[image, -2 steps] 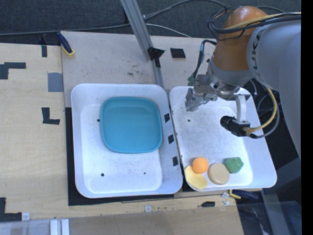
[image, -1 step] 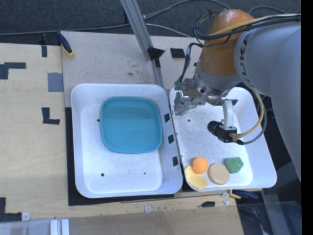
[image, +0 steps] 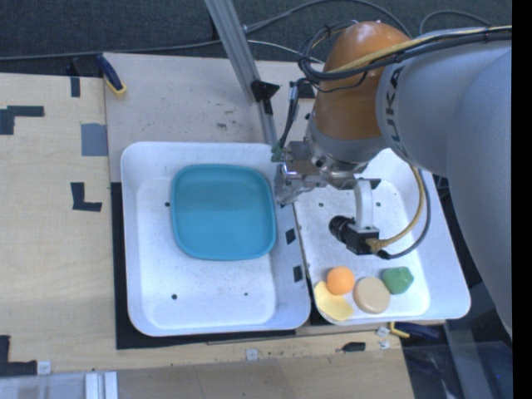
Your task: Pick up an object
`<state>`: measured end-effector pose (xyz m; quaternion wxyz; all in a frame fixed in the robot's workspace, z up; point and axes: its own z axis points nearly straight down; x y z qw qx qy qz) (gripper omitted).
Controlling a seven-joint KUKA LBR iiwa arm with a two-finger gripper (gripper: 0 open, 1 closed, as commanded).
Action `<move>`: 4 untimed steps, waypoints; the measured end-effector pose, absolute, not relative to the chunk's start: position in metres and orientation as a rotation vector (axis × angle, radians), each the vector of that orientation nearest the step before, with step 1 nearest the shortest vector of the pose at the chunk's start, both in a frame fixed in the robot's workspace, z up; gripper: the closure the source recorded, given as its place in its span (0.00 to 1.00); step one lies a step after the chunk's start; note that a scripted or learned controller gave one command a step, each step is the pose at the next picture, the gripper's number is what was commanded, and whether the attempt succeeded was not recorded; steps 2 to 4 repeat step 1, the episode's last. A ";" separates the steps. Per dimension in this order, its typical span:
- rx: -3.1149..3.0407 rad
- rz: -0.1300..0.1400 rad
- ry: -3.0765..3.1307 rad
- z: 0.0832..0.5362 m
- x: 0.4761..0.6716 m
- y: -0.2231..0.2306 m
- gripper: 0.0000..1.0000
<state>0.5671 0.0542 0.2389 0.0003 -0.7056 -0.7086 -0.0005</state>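
Note:
A teal square plate [image: 223, 211] lies flat in the left bin [image: 150, 306]. In the right bin [image: 440, 298], near its front edge, an orange ball [image: 339, 280], a tan round piece [image: 371, 294], a green piece [image: 398, 279] and a yellow piece [image: 332, 307] sit close together. The arm's orange and grey wrist hangs over the back of the right bin, and the gripper [image: 287, 177] is low at the divider between the bins, just right of the plate's back right corner. I see nothing between its fingers.
A slanted metal pole [image: 241, 48] rises behind the bins. Black cables and a black fitting [image: 353, 233] hang from the wrist over the right bin's middle. The left bin's white floor shows in front of the plate. Tape marks dot the wooden bench at left.

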 end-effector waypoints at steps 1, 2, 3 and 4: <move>-2.215 0.000 -2.226 0.240 0.550 0.101 1.00; -2.215 0.000 -2.226 0.240 0.550 0.101 1.00; -2.215 0.000 -2.226 0.240 0.550 0.101 1.00; -2.215 0.000 -2.226 0.240 0.550 0.101 1.00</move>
